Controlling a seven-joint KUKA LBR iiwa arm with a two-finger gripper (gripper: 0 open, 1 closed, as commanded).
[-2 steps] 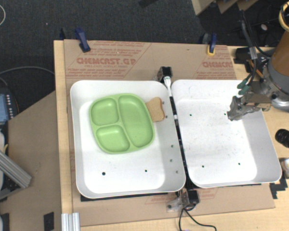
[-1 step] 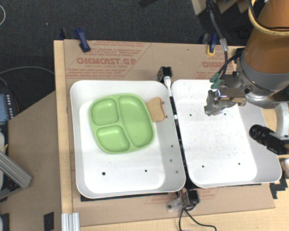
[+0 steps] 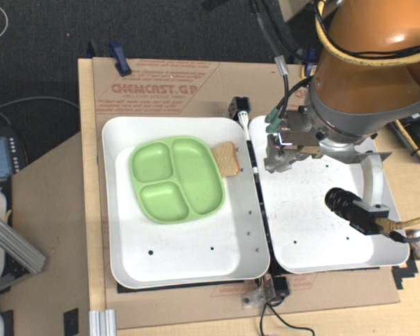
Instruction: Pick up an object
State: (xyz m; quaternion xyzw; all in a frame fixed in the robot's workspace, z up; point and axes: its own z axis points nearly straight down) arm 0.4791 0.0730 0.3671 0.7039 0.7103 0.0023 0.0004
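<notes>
Seemingly mid-approach, with the gripper (image 3: 276, 161) over the right bin's (image 3: 315, 236) far-left corner, clenched or released impossible to tell; next, shift left over the tan biscuit (image 3: 227, 158) just beside the green plate (image 3: 175, 180), then descend.

Two white bins sit side by side on the bench (image 3: 94, 208). The right bin (image 3: 308, 236) lies directly beneath the pincer (image 3: 277, 161), and the left bin (image 3: 182, 254) lies just beside it, toward the view's left. A black clip (image 3: 239, 106) is just beyond the pincer. A blue clamp (image 3: 119, 58) is well apart from the pincer, at the far left on printed cardboard (image 3: 154, 86).
</notes>
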